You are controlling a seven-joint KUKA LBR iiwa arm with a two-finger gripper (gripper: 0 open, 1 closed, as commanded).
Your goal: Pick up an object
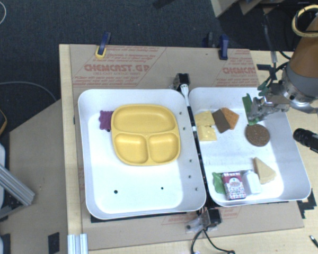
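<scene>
Where end effector (258, 111) hovers, brown disc (257, 135) seemingly just below.

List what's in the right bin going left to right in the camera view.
Pale yellow cheese slice → green and red packet → round brown disc, with the hand just above it.

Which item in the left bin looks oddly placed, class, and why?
The purple item in the left bin. It sits wedged at the left edge of the yellow divided tray, partly hidden by the tray's rim, unlike the pieces lying in plain sight in the right bin.
</scene>
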